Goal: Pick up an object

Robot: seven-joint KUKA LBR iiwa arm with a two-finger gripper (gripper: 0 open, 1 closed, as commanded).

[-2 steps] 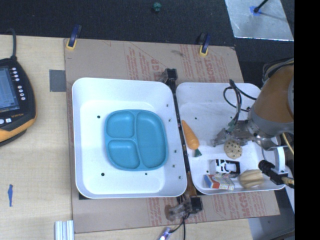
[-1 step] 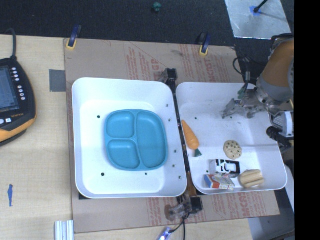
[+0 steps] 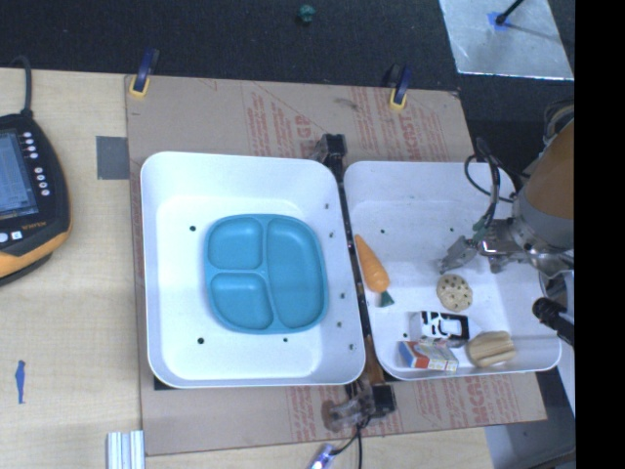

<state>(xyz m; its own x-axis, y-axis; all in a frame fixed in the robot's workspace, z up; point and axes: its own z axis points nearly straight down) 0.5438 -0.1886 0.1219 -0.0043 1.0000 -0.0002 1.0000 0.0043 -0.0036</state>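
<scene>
A grey arm with an orange band reaches in over the right bin (image 3: 391, 179), its claw (image 3: 467, 254) hovering spread and empty just above a round speckled cookie (image 3: 454, 291). The grasp looks not yet begun; this appears to be the approach. Nearby lie a carrot (image 3: 371, 265), a small box (image 3: 426, 356), a black-and-white card (image 3: 444, 325) and a tan bread roll (image 3: 490, 348). Next, the claw likely must drop squarely over one item, then close. The left bin (image 3: 161, 262) holds a blue divided plate (image 3: 266, 272).

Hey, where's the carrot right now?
The carrot lies in the right bin, against its left wall beside the divider, left of the cookie.
</scene>
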